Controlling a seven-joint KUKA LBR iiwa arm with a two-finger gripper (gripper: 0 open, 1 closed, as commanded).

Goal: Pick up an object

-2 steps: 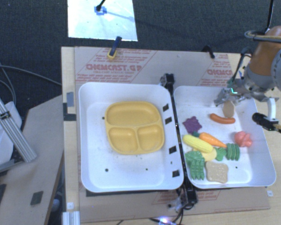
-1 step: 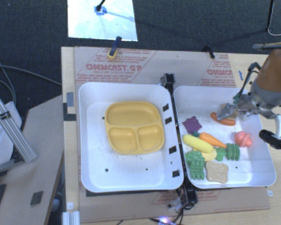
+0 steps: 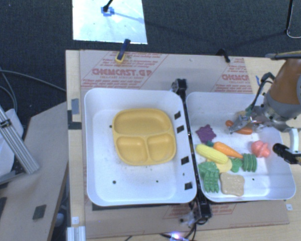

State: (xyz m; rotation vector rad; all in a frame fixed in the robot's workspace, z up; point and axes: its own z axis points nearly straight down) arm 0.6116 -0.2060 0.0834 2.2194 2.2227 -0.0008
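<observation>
Nearest me in the right-hand white bin I see a tan toast-shaped toy slice, beside a green ridged plastic vegetable. Behind them lie a yellow plastic corn cob, an orange toy carrot, a pink rounded toy and a purple grape bunch. Farther back, the gripper sits over a small orange-red piece; I cannot tell whether the jaws are spread or pinching it. The left white bin holds a yellow divided plate.

Divided plate in left bin; right of plate, right bin holds toy foods; claw above them.
</observation>
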